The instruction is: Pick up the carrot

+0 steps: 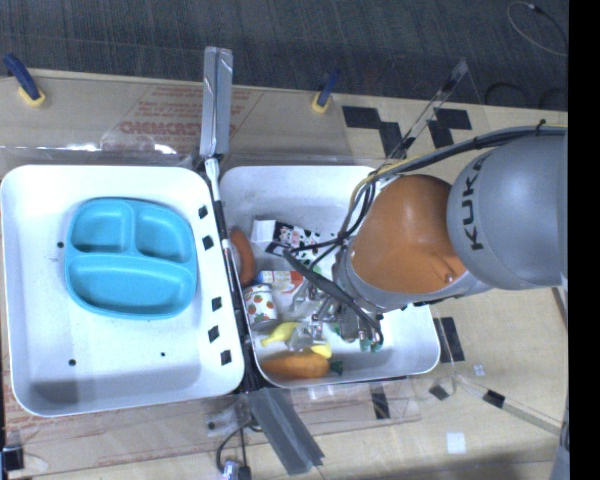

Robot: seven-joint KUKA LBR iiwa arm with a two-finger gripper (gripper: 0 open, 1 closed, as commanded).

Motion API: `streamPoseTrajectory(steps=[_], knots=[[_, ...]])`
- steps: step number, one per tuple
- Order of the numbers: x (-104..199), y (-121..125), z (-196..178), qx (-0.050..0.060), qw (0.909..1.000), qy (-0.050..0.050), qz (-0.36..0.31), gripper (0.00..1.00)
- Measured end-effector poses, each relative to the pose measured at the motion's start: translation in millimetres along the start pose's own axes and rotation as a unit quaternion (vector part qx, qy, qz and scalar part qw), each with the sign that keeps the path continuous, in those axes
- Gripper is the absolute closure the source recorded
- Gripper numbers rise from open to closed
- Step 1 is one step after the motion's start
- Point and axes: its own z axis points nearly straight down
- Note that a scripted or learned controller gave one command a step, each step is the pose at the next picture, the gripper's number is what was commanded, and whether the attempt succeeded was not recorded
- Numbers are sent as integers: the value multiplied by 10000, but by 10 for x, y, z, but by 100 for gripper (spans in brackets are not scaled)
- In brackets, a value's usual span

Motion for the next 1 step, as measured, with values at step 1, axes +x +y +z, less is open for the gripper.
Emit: streamPoseTrajectory(steps=[1], knots=[[84, 596, -871, 13, 9991, 35, 420, 100]])
